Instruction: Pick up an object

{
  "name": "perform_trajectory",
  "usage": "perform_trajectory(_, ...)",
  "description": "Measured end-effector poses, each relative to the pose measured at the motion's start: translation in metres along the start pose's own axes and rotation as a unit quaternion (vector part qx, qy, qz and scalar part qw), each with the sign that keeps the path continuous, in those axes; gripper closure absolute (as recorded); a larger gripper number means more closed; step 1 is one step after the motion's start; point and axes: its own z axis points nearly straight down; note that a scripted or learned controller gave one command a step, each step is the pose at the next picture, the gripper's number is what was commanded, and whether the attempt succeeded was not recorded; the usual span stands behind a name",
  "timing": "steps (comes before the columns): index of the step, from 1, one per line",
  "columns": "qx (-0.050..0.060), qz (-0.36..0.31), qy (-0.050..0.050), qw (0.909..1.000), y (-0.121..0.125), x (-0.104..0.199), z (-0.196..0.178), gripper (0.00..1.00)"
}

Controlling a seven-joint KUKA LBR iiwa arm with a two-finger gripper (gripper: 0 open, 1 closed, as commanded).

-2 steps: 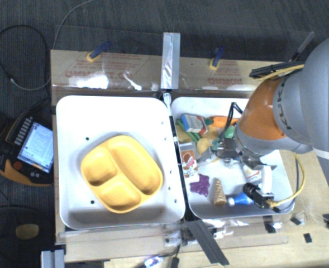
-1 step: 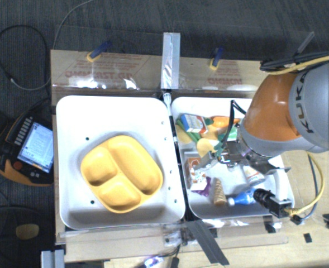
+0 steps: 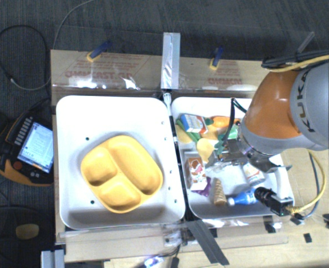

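The right bin (image 3: pixel 276 208) holds a jumble of small items: a green and red packet (image 3: pixel 191 121), a yellow fruit-like piece (image 3: pixel 205 148), an orange piece (image 3: pixel 221 120), a red and white pouch (image 3: pixel 194 172), a brown cone (image 3: pixel 218 192) and a blue and white tube (image 3: pixel 241 198). My gripper (image 3: pixel 224 151) hangs low over the middle of this bin, above the yellow piece and beside the pouch. The wrist hides how its tips stand. A large yellow divided tray (image 3: pixel 121 172) lies in the left bin (image 3: pixel 75 116).
A metal divider strip (image 3: pixel 171 60) runs between the bins at the back. Cardboard (image 3: pixel 114 66) with blue and yellow clips lines the far side. A handheld pendant (image 3: pixel 27 147) and cables lie on the floor at left. The arm covers the right bin's right part.
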Motion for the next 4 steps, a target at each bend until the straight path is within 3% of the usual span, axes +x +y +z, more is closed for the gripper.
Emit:
perform_trajectory(1,0.0,0.0,0.0,1.0,0.0,0.0,0.0,0.0)
perform_trajectory(2,-0.009,-0.102,0.001,0.9948,0.001,-0.047,0.08,0.0)
perform_trajectory(3,-0.017,-0.112,-0.005,0.9935,0.089,-0.066,0.088,0.0)
perform_trajectory(4,-0.027,-0.167,-0.005,0.9855,0.095,-0.1,0.093,0.0)
